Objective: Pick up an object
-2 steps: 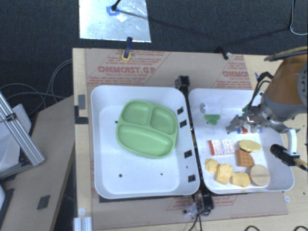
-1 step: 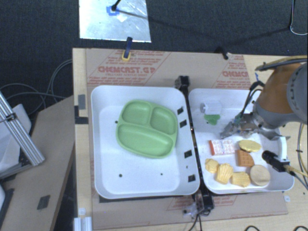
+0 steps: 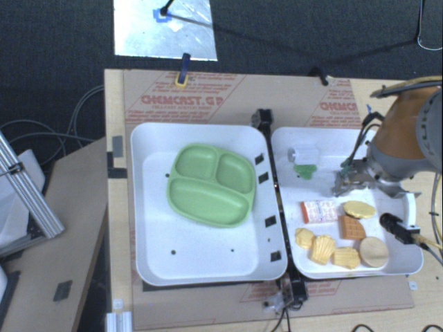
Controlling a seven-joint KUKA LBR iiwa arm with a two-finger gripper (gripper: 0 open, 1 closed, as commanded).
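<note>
Dark carpet surrounds the desk (image 3: 208, 95), whose brown top carries two shallow white bins side by side. Away from the arm, the left bin (image 3: 149, 254) holds a green divided plate (image 3: 211, 184) lying flat near its middle. The right bin (image 3: 408, 261) holds the pickable things, and the grey arm with its orange band (image 3: 408, 126) reaches down into its far half.

The fingers (image 3: 349, 180) sit low over the bin floor, at the arm's tip. They show as a dark grey cluster, and I cannot tell whether they are spread or pressed together; nothing can be made out between them.

Nearest to the fingers, on the side toward the camera, lies a pale yellow oval piece (image 3: 359, 209), its long axis running roughly left to right across the bin. Just beyond it the same way is an orange-brown waffle-like square (image 3: 351, 227), and a red-and-white packet (image 3: 319, 211) lies beside both, toward the left bin. Farther toward the camera runs a row of yellow crinkled pieces (image 3: 323, 247), ending in a tan round piece (image 3: 374, 252). A small green object (image 3: 305, 171) rests level with the fingers toward the left bin, with a pale clear-looking item (image 3: 302, 155) behind it.

My judgement: the yellow oval is the likeliest target, a short shift toward the camera, gripped across its narrow width.
</note>
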